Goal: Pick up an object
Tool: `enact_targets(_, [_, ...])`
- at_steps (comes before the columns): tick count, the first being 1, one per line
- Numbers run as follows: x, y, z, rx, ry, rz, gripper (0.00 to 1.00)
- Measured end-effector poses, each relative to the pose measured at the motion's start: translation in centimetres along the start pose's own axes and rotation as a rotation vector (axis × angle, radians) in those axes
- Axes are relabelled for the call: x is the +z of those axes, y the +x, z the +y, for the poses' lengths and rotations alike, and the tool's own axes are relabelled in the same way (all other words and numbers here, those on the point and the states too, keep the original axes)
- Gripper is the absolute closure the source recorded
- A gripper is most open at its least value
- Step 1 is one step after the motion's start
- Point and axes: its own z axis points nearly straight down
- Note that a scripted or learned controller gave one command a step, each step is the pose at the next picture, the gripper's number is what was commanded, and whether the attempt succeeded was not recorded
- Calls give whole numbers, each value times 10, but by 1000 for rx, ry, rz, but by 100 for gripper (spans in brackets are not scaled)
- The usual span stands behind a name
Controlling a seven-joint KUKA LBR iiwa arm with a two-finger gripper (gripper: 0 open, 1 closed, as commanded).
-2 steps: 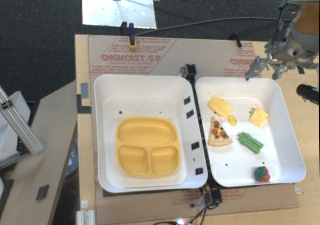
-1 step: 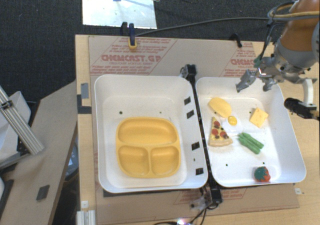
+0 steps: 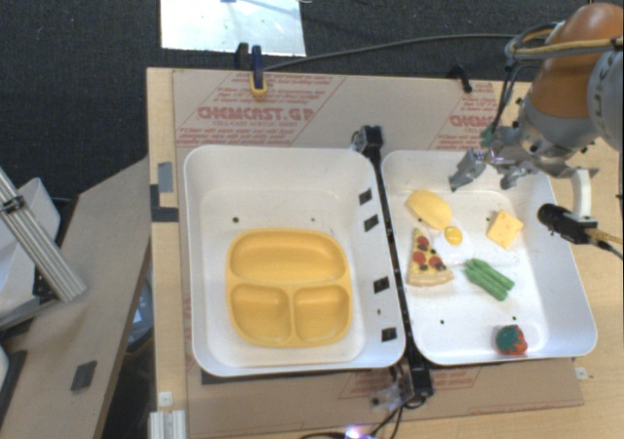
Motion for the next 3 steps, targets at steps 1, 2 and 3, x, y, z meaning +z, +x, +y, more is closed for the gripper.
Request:
enact_targets(1, [42, 0, -3, 0, 0, 0, 0])
enact_targets(2, [28, 0, -1, 0, -8, -2, 100])
enact_targets(3, [-16, 1, 2, -3, -9, -2, 100])
